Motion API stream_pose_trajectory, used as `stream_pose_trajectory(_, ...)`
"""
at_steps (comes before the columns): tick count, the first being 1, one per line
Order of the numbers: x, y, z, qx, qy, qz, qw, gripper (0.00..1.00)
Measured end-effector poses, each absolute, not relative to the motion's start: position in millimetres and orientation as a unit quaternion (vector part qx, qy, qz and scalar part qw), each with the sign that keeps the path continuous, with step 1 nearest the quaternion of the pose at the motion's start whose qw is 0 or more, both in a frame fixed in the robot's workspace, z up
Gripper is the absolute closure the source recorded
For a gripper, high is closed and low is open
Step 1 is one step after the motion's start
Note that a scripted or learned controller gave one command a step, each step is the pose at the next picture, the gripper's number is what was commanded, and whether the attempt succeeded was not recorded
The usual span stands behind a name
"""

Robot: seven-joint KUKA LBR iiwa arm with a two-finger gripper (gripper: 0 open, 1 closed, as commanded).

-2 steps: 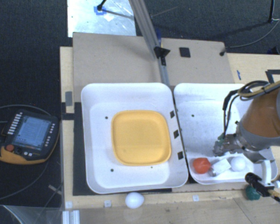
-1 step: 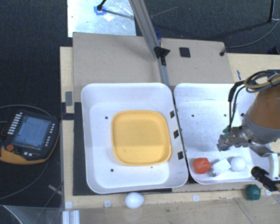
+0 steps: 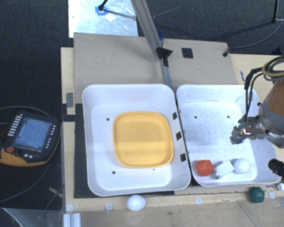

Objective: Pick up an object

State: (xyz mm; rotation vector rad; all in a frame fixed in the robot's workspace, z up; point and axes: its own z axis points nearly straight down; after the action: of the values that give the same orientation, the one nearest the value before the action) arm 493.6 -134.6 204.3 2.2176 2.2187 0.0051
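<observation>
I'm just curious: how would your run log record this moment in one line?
gripper: over right bin, nothing seen held | red object, white ball: right bin | yellow plate: left bin

Arm (image 3: 279,103) low, wrist bent (R side)

You cannot make out the finger tips of the dark metal hand (image 3: 241,134): they blur into one grey clump. The grey arm with its orange band (image 3: 278,103) runs off the right edge. The small white blocky object (image 3: 223,168) in the right-hand shallow white bin (image 3: 213,98) is too blurred to identify.
</observation>
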Motion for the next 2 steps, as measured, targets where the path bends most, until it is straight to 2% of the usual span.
stream_pose_trajectory(1, 496.2, -133.4, 246.6, 0.707, 0.707, 0.0014, 0.002, 1.0)
stream_pose_trajectory(2, 499.2, -76.6, 241.1, 0.705, 0.709, 0.0007, 0.0, 1.0)
